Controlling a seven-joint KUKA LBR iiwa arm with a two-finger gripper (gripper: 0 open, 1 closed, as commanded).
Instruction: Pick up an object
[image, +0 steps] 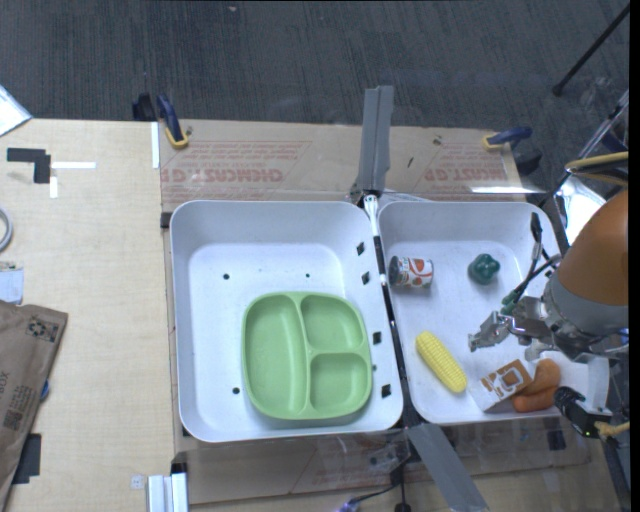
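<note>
The right bin (455, 215) holds a yellow corn cob (441, 361), a small can lying on its side (411, 272), a dark green round item (484, 267), an orange carrot (540, 385) and a brown-and-white packet (505, 380). My gripper (497, 331) hangs over the right part of this bin, above the packet and right of the corn. Nothing shows between its fingers.
The left bin (200, 300) holds a green divided plate (305, 355). A grey divider post (376, 140) stands between the bins at the back. Blue clamps (172, 120) grip the cardboard at the back edge. The arm's orange band (605, 250) fills the right side.
</note>
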